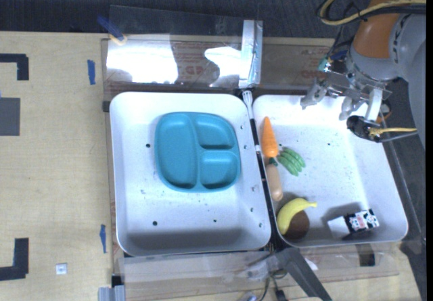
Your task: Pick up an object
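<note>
Two shallow white bins sit side by side on the bench – the left white bin [128, 212] holds a blue plastic plate with three sections [197, 151]. In the right white bin [379, 184] an orange toy carrot with green leaves [269, 137] lies along the left wall, with a yellow toy banana [295, 210] near the front on a round brown thing [298, 224], and a small black and white block [360, 221] sits by the front right corner. The grey arm's gripper [342, 100] hangs over the back right of that bin – nothing is between its fingers.
</note>
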You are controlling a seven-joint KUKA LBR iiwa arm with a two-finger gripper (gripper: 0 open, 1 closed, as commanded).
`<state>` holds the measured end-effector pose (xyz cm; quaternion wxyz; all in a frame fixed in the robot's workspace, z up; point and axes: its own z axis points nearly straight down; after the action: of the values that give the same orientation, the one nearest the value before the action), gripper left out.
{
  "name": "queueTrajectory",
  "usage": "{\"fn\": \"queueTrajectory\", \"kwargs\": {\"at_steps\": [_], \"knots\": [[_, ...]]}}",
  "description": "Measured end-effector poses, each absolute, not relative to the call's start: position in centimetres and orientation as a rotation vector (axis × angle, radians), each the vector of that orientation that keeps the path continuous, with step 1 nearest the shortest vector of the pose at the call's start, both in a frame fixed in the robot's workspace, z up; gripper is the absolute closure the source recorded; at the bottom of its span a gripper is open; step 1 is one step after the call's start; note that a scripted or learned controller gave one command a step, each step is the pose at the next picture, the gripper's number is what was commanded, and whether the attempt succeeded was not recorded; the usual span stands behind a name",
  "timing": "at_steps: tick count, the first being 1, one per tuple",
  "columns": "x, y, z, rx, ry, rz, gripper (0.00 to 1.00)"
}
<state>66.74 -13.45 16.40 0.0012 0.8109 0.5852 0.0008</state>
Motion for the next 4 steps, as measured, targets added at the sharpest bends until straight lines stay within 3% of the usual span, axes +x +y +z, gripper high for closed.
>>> {"fn": "queueTrajectory", "kwargs": {"at_steps": [1,2,3,4], "knots": [[57.9,-11.4,12.1,2.478,1.938,-0.005,0.00],[62.1,-9.2,14.0,2.420,2.002,0.003,0.00],[59.3,-9.3,8.7,2.345,2.085,0.006,0.00],[59.4,-9.4,10.0,2.344,2.078,0.013,1.00]]}}
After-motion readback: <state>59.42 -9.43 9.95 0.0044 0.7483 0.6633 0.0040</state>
